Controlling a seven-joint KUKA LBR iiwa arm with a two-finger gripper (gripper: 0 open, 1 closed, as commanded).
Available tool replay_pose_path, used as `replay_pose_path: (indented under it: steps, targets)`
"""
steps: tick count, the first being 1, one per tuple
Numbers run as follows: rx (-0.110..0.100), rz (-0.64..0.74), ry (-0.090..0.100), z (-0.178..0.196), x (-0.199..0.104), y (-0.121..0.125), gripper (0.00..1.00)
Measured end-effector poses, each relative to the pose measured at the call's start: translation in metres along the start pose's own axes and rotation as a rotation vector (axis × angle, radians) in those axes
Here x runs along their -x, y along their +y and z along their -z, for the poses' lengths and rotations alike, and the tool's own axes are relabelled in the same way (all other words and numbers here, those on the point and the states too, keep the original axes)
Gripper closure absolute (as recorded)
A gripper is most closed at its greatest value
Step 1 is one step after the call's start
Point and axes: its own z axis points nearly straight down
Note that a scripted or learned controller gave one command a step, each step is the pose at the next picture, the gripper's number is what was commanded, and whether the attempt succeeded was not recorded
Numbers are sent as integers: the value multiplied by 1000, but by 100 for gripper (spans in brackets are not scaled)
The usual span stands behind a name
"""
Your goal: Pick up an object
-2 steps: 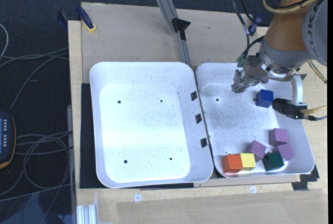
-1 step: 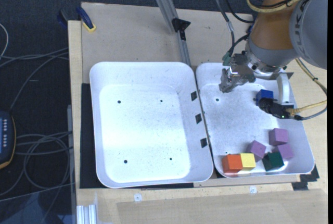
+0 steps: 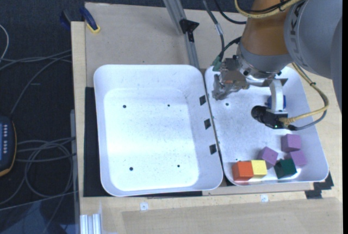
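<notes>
- At the near right corner of the shallow white right-hand bin [image 3: 239,132], six small blocks lie in a loose cluster (these are the objects to be picked).
- The orange cube-shaped block [image 3: 243,170] sits nearest the bin's front wall, touching the yellow cube-shaped block [image 3: 259,167] on its right.
- Just behind the yellow one lies a tilted light purple block [image 3: 269,154].
- To the right, the dark green block [image 3: 284,168] lies beside a second purple block [image 3: 298,159]. A third purple block [image 3: 292,142] lies a little farther back, near the bin's right wall.
- The shallow white left-hand bin [image 3: 147,129] lies alongside. Three small black clips [image 3: 207,123] sit along the edge where the two bins meet.
- Farther back, the grey two-finger gripper [image 3: 221,89] is over the far left part of the right-hand bin, close to the shared edge and well apart from the blocks.
- Whether it is open or closed cannot be told from this angle, and it is not seen gripping any block.
- Above it rises the grey robot arm with its orange band [image 3: 272,15], reaching in from the right.
- Both bins rest on the pale wooden bench [image 3: 136,26].
- A slanted grey metal rail [image 3: 169,1] crosses the far edge of the bench.
- A small blue-and-yellow tool [image 3: 89,19] lies at its far left corner.
</notes>
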Motion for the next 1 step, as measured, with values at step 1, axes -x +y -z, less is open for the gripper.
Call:
replay_pose_path:
  steps: [1]
  targets:
    - [2, -1, -1, 10, -46, 0, 100]
